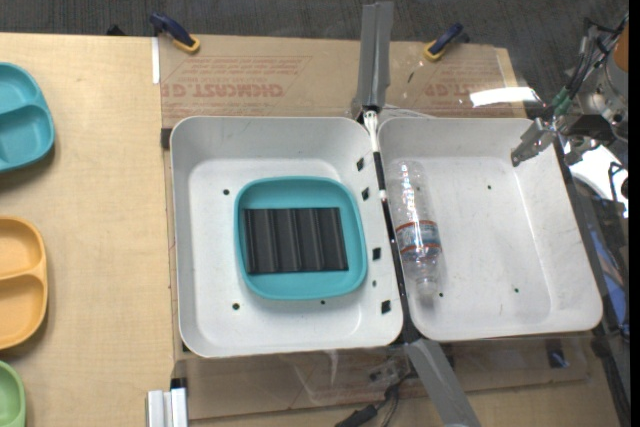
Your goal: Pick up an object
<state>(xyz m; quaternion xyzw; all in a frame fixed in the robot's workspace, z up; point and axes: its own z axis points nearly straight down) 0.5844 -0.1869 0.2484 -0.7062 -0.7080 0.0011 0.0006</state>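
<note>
From above, the clear plastic bottle [414, 230] lies on its side against the right bin's [520, 305] left wall, likely rolled there. The hand [540, 137] hovers at the bin's far right corner; its spread I cannot tell.

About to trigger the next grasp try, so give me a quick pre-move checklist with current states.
1. Target present: clear plastic bottle lies in the right bin, along its left wall. Ok.
2. Bottle free of clutter: nothing else touches it except that wall. Ok.
3. Pincer over target: it sits at the right bin's upper right corner, well off the bottle. Not ok.
4. Pincer opening: cannot tell.
5. Alternative object: teal tray sits flat in the left bin. Ok.
</note>
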